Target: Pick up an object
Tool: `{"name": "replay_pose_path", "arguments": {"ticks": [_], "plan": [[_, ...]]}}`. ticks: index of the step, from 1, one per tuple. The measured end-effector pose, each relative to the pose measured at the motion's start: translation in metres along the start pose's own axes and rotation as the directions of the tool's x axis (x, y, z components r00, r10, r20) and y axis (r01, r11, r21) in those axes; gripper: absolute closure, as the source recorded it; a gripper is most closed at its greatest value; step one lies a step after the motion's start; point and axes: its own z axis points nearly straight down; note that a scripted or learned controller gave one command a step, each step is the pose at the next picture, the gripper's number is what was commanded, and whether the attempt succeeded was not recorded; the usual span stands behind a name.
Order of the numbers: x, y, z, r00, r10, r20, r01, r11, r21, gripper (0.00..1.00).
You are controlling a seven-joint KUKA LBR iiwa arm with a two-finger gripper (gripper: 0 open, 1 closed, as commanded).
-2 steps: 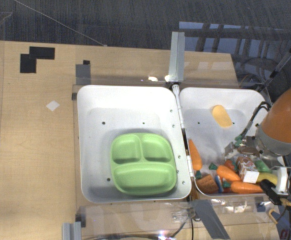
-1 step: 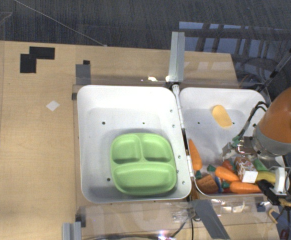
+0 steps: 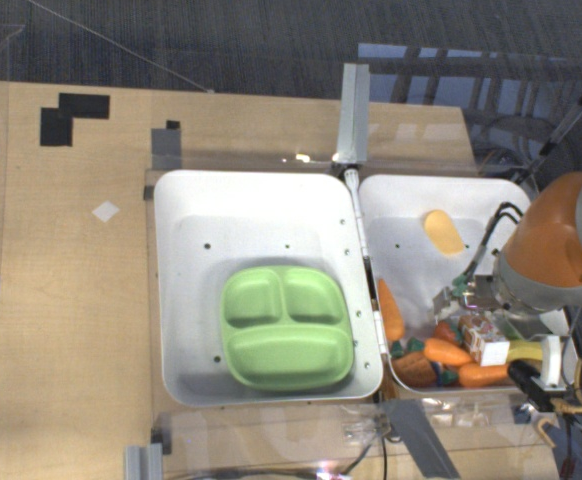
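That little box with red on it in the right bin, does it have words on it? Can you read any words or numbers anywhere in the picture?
No text can be read anywhere.
Small white and red carton in the right white bin: it bears print, too small and blurred to read.
Green divided plastic tray in the left white bin: no writing shows.
Black squares on the wooden bench: plain shapes, not letters.

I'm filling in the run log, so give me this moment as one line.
arm: over right white bin | gripper: low over pile of toy food, orange carrots | grasp: unclear | left white bin: green divided plastic tray
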Motion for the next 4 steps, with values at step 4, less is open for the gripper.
{"name": "replay_pose_path", "arguments": {"ticks": [4], "plan": [[-0.01,0.011,0.001,0.996,-0.092,-0.011,0.092,0.996,0.012,0.0]]}}
